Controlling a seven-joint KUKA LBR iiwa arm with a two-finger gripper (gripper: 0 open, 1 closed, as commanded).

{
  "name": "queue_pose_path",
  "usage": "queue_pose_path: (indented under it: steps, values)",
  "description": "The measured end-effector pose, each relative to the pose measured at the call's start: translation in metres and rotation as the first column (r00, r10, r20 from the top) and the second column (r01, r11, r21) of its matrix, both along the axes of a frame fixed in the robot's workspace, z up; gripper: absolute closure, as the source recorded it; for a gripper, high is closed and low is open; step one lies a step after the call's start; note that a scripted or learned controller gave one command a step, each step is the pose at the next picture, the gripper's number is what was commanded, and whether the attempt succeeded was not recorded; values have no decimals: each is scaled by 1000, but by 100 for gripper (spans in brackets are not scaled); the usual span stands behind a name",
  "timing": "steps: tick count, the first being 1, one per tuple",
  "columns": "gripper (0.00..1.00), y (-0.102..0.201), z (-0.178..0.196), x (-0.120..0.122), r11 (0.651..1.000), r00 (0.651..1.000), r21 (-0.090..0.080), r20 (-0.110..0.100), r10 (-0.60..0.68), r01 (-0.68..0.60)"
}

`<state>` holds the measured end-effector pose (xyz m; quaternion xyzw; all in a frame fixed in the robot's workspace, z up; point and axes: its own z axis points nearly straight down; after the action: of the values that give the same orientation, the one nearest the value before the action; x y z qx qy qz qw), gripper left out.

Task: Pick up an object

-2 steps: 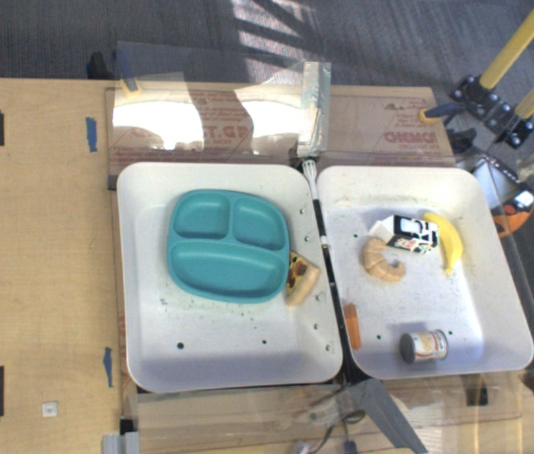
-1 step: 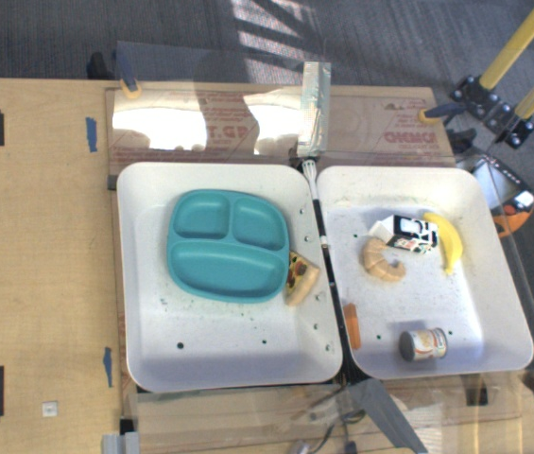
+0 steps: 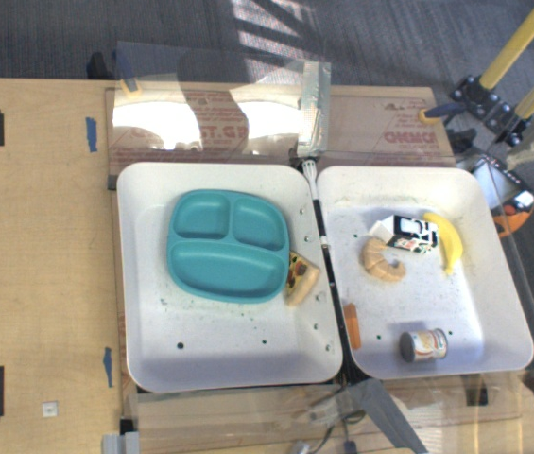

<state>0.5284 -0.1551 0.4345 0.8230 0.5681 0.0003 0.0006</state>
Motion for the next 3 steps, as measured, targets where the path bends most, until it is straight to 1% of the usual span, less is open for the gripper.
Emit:
queue_pose_path:
  steps: [1, 2, 3]
  values:
    - [0, -14, -3, 112, 974, 974, -1, -5, -227, 227]
    - [100, -13, 12, 113, 975, 975, -2, 3, -224, 224]
    - [100, 101, 1, 108, 999, 999, 3, -3, 34, -34]
